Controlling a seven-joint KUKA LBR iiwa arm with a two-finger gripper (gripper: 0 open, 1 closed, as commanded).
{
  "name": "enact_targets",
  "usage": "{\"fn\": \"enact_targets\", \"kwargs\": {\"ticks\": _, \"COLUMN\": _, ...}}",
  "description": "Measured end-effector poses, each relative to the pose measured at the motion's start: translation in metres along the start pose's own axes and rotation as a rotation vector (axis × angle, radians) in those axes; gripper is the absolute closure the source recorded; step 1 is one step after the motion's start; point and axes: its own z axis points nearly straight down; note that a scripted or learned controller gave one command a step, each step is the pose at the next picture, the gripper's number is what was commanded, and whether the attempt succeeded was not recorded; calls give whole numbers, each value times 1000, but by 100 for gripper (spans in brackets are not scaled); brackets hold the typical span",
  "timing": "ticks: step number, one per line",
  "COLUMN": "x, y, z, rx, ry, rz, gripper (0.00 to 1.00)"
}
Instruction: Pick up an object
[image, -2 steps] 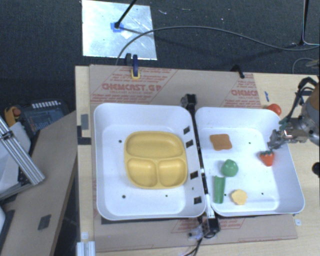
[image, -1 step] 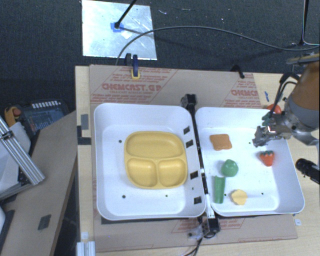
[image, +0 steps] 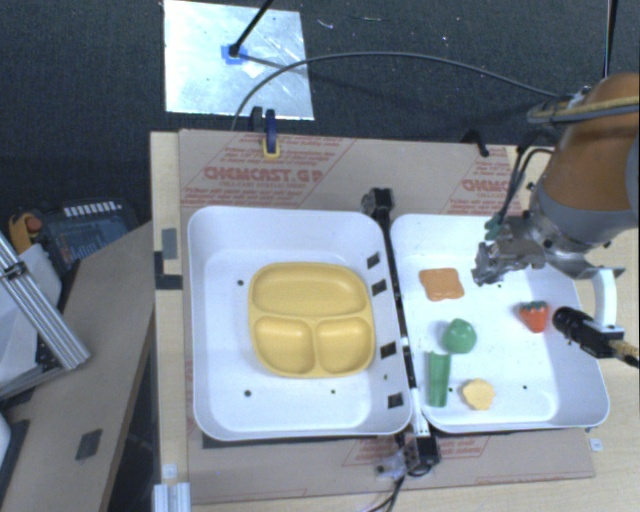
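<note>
Bench: A tan wooden bench (image: 120, 330) sat under the camera, carrying a cardboard sheet (image: 300, 165) printed with red lettering, and the two white bins lay on that sheet.
Room: Dark carpet-like floor showed behind the bench, with a shiny silver square (image: 235, 60) lying on it and a black cable curving across. At the left edge were an aluminium rail (image: 35, 310) and a dark device with a keypad (image: 85, 235).
Arm: The grey arm with its orange band (image: 600, 130) reached in from the right, above the right bin.
Gripper: The gripper (image: 492, 262) hung over the upper part of the right bin, close to the orange piece; whether its fingers were apart or together could not be told, and nothing was seen between them.
Left bin: The left bin (image: 215, 400) held one yellow sectioned tray (image: 310, 318), lying flat near its middle with one wide compartment at the far side and two smaller ones at the near side.
Right bin: The right bin (image: 580, 400) held five small objects, well spread.
Green stick: A green stick (image: 438, 377) lay near the bin's left wall, its long axis running from the near side to the far side.
Green ball: A round green ball (image: 459, 336) sat just beyond the stick's far end.
Orange piece: A flat orange piece (image: 441, 284) lay further back, roughly square.
Yellow lump: A yellow lump (image: 477, 394) sat just to the right of the stick.
Red object: A small red-orange object (image: 535, 316) lay to the right, beside a black part of the arm.
</note>
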Motion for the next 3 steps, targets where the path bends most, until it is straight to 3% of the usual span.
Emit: {"fn": "enact_targets", "kwargs": {"ticks": 3, "x": 159, "y": 26, "z": 33, "rx": 2, "ry": 1, "rz": 0, "gripper": 100}}
